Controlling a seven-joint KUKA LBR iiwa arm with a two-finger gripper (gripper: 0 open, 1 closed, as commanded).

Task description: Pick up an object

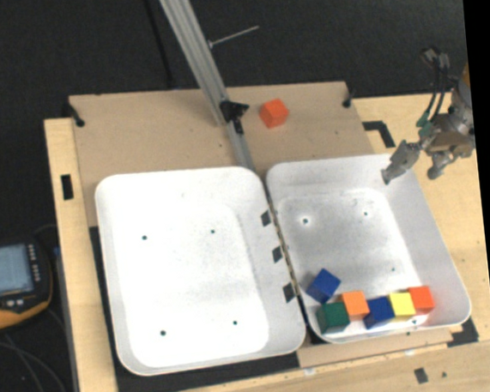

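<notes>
The hand (416,160), spread and holding nothing above the right bin (347,181), could snag two blocks (376,307) crowded along its near wall

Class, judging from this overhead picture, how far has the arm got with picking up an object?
Nothing is picked yet. The tool hangs open over the right bin's upper right corner, holding nothing. The blocks, such as the blue cube, lie along the bin's near edge. Reaching, grasping and lifting all remain.

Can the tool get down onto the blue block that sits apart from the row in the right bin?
Probably yes: the blue block lies uncovered on open floor, and the tool hangs at the right bin far rim.
</notes>
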